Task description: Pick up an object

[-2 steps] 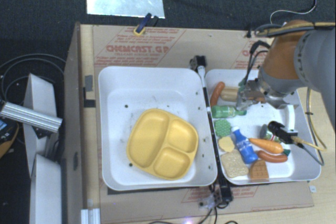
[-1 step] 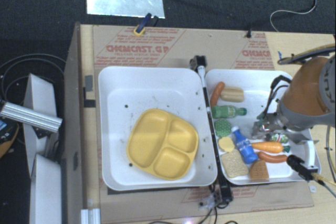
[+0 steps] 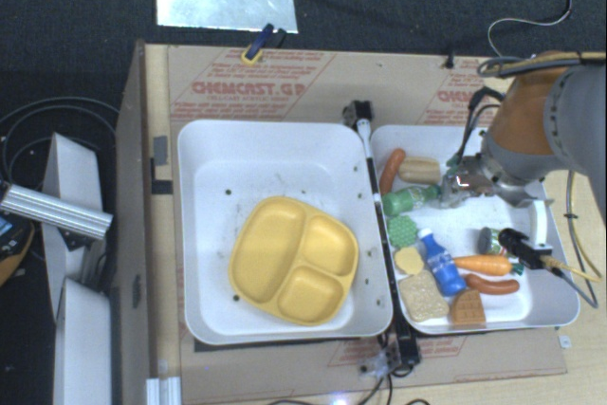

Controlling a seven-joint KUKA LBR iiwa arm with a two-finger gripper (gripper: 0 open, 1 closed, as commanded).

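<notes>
The grey arm reached in from the right and was bent down over the right bin. Its gripper was low in the upper half of this bin. From this slanted view I could not tell if the gripper was open or closed, and no object was seen to be held by it.

The objects for picking all lay in the right bin, close together. A green bottle-shaped piece lay just beside the gripper, on its left; whether the two touched could not be told. Above this piece were a red sausage, lying along the bin's left wall, and a beige bread roll next to it. Below it lay a green bumpy piece, then a pale yellow slice. A blue bottle lay tilted in the middle of the bin, and to its right were an orange carrot and a second red sausage — the two almost parallel. At the near edge lay a pale cracker and a brown piece, side by side.

The left bin held one thing — a yellow divided plate, well apart from the gripper.
</notes>
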